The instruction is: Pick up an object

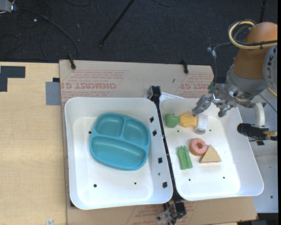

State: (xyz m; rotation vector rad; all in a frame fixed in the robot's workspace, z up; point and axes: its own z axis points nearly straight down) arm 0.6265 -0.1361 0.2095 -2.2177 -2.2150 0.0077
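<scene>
I see gripper [210,106] over rt bin [243,177], fingers spread open, holding nothing. Below it: yellow toy [188,121] touching green round toy [172,120]. Donut [197,146], wedge [210,155], green sticks [184,157] nearby. Teal tray [120,141] in lt bin [79,182].

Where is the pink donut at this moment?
The pink donut lies in the right bin, between the green stick and the tan wedge.

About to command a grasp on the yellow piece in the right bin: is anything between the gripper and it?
Nothing visible blocks it. The gripper hangs right above the yellow piece. A green piece touches its left side and a small white cylinder sits at its right.
</scene>
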